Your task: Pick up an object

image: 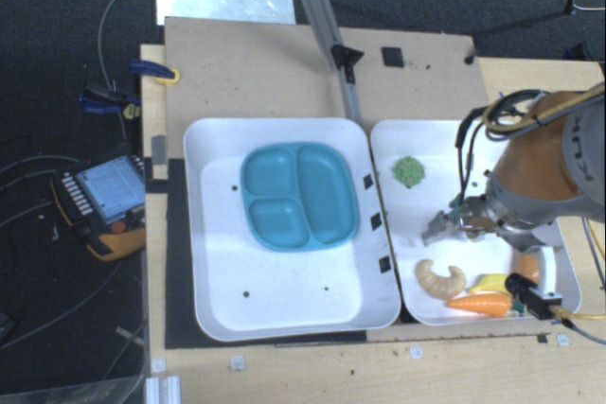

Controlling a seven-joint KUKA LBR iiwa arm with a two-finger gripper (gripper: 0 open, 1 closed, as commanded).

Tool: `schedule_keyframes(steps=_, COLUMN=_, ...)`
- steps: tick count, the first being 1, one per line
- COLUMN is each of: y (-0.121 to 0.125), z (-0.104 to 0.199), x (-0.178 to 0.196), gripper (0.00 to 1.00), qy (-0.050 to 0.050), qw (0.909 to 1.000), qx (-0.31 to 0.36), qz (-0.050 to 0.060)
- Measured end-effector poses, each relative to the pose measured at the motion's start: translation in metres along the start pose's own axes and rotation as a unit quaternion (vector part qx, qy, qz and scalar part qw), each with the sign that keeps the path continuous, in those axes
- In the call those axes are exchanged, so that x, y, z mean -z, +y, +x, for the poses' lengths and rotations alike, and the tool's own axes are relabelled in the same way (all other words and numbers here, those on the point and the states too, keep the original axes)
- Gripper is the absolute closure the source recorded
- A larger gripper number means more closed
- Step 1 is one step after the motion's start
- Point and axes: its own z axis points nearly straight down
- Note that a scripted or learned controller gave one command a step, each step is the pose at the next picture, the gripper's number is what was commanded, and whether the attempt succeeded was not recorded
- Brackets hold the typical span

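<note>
— While the gripper [443, 227] hangs low in the right bin [431, 139], I can't tell its state from here. Nothing shows between its tips.

— What's nearest?

— The croissant [440, 277] lies just beside it, toward the front wall, with a carrot [483, 303] and a yellow piece [492, 282] close by. The broccoli [408, 171] sits apart near the back.

— Your advice?

— I'd centre over the croissant's middle, clear of the carrot, then descend straight. The blue plate [301, 194] rests in the left bin [218, 298].

— Any labels?

— None I can read.

1 fixed camera, above bench [312, 71], slanted down, 2 bins [218, 298]
</note>
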Motion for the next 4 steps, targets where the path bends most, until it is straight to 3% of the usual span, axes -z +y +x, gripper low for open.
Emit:
schedule_keyframes(steps=1, y=0.002, z=0.000, x=-0.018, gripper=0.00, qy=0.000, qw=1.0000, qx=0.001, qz=-0.003)
schedule_keyframes(steps=2, y=0.005, z=-0.001, x=-0.006, gripper=1.00, qy=-0.001, qw=1.0000, qx=0.001, qz=-0.009)
schedule_keyframes(steps=4, y=-0.006, z=-0.003, x=0.097, gripper=1.00, qy=-0.001, qw=1.0000, qx=0.002, qz=-0.005)
